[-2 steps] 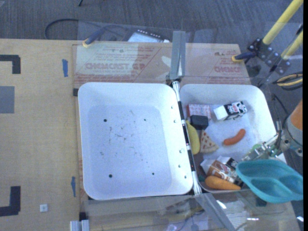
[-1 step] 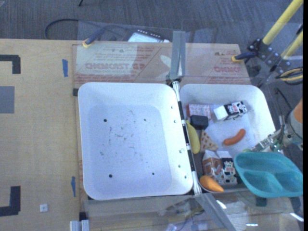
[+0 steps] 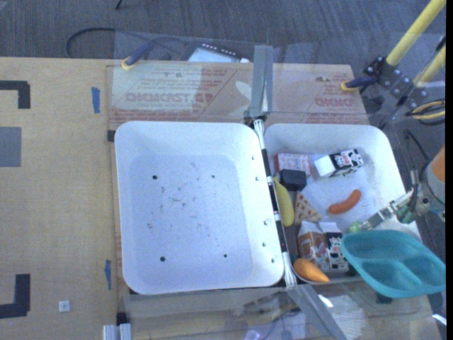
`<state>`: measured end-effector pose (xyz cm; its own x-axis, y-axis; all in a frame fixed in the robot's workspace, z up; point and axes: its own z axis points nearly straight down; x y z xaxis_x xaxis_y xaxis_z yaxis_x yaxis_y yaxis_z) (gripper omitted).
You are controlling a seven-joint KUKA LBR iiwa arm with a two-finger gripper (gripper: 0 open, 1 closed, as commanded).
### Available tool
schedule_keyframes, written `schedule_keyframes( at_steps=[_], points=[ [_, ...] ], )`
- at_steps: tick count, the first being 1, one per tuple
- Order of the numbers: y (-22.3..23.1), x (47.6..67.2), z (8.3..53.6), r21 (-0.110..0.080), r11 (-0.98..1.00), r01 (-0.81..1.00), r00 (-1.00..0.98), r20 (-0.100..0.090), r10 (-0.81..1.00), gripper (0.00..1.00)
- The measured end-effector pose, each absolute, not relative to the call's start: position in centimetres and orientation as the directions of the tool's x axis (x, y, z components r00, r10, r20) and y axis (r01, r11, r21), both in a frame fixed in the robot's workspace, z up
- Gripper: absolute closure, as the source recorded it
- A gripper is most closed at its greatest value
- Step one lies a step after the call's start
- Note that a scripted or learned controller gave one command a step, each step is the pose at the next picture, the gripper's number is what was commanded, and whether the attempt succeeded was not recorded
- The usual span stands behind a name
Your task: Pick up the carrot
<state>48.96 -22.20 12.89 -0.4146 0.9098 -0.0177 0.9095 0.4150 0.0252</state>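
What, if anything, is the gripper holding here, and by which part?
It cannot be told. The gripper sits over the right bin's right edge; nothing shows between its fingers. The carrot lies apart, at the bin's front.

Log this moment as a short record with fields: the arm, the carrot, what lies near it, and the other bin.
gripper: at the right bin's right edge, above its floor
carrot: orange, at the right bin's near left corner, apart from the gripper
neighbours: small carton just behind the carrot; teal dish to its right; banana along the left wall
left bin: white, speckled floor
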Motion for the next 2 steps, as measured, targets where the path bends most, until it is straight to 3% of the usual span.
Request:
schedule_keyframes(
  at_steps=[1, 2],
  points=[
    [-22.0, 48.7, 10.9, 0.017, 0.421, 0.907, -0.421, -0.007, 0.907, 0.00],
    [-22.3, 48.4, 12.5, 0.010, 0.467, 0.884, -0.467, -0.010, 0.884, 0.00]
  ],
)
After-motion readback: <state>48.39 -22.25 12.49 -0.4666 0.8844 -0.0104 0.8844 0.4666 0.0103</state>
